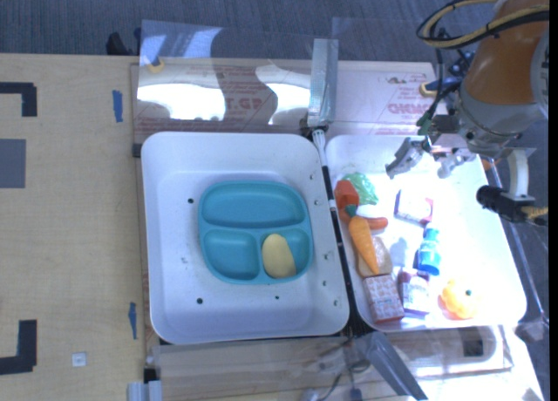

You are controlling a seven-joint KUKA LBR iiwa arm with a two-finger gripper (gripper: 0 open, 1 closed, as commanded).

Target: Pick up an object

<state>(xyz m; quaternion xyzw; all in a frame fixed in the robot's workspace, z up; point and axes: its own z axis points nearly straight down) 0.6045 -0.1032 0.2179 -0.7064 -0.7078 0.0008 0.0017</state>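
Right white bin (506, 255); end effector (427, 157) above, fingers spread apart, nothing held.

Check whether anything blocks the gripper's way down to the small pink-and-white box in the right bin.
Nothing visible does. The gripper hangs over the right bin, above its far end, and the pink-and-white box lies just nearer the camera, apart from the toy carrot and blue bottle.

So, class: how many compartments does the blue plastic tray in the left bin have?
3. The blue plastic divided tray has one long compartment across the far side and two nearer the camera; the right one holds a yellow oval toy.
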